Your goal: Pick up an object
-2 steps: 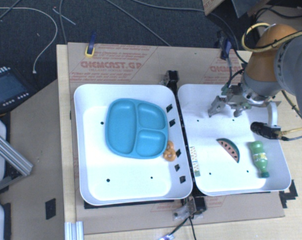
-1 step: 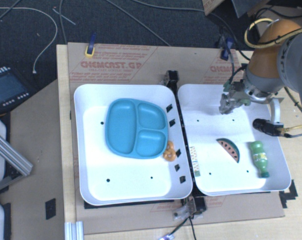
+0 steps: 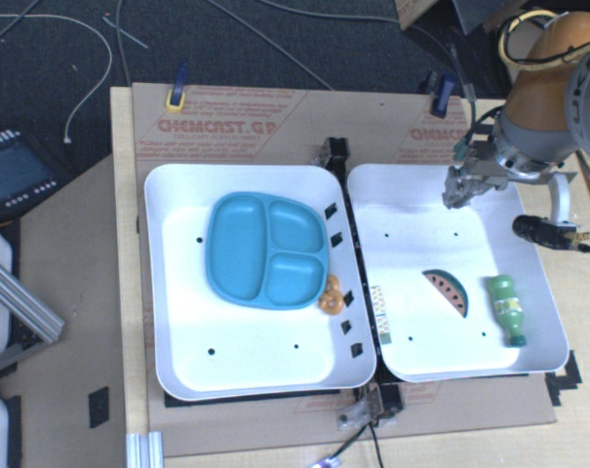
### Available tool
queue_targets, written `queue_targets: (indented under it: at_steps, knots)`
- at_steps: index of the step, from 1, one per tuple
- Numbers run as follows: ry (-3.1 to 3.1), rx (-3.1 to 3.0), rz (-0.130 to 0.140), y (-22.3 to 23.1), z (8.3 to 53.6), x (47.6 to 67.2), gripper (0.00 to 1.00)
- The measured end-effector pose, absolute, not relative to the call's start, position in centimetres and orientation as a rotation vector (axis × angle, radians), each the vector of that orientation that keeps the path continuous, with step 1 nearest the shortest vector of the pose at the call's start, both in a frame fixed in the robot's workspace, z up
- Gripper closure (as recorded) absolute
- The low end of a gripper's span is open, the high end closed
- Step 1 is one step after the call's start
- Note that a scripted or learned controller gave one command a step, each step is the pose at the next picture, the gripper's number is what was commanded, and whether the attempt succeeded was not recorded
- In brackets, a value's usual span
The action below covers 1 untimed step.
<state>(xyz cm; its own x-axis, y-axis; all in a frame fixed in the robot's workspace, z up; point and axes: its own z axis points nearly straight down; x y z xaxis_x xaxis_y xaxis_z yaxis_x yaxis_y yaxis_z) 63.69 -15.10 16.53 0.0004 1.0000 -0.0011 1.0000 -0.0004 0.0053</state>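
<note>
On your table (image 3: 275,105) sit two shallow white bins side by side. The left bin (image 3: 177,261) holds a blue divided plate (image 3: 267,250) with three compartments, and a small orange-brown item (image 3: 332,296) lies touching the plate's lower right corner; it is too small for you to name. The right bin (image 3: 402,261) holds a watermelon slice toy (image 3: 448,291) near its middle and, just to the right of it, a green bottle (image 3: 506,309) lying on its side by the bin's right wall. The gripper (image 3: 458,189) hangs over the upper right part of the right bin, with the arm's orange band (image 3: 558,66) above it partly cut off at the frame's edge. It looks blurred and dark from this angle, so you cannot tell how it is set, and nothing shows in it. The watermelon slice and the bottle both lie well below the gripper in the picture, apart from it.
</note>
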Motion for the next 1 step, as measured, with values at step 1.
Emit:
queue_targets:
  at_steps: [1]
  knots:
    - [2.218, 2.215, 0.007, -14.84, 23.04, 63.59, 1.0]
